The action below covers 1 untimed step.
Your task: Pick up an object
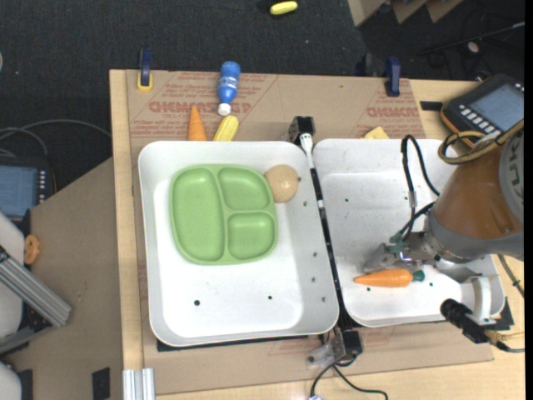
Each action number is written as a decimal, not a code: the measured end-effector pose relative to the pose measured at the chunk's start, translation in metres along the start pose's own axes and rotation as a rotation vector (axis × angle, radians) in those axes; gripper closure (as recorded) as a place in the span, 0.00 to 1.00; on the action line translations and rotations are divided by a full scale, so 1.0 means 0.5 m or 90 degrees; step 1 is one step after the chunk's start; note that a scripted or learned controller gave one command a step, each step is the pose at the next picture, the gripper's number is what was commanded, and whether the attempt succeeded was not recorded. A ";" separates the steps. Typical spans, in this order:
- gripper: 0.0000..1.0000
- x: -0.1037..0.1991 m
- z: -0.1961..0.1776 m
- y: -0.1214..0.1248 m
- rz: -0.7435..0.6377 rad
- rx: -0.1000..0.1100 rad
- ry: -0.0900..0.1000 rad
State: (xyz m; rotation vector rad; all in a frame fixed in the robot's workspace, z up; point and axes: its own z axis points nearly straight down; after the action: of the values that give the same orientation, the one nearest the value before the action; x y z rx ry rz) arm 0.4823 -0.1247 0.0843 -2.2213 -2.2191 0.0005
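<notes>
An orange carrot (384, 279) lies flat in the right bin (366, 215), near its front edge, pointing left. My gripper (405, 257) hangs low over the carrot's right end, just above and touching close to it. The arm's orange band and grey wrist cover most of the gripper from the right. A green divided plate (223, 213) sits in the left bin (225, 298), with a tan round potato-like ball (282, 182) at its upper right corner.
Behind the bins on the cardboard lie a small carrot (196, 125), a corn cob (226, 127) and a blue-and-white bottle (227, 86). A teach pendant (487, 111) and its cable sit at the right. A yellow item (284, 7) lies on the floor.
</notes>
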 end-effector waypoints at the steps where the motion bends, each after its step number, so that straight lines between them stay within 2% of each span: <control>1: 0.00 0.000 0.000 0.000 0.000 0.000 0.000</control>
State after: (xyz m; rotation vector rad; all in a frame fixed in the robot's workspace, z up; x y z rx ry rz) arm 0.4823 -0.1247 0.0843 -2.2213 -2.2191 0.0005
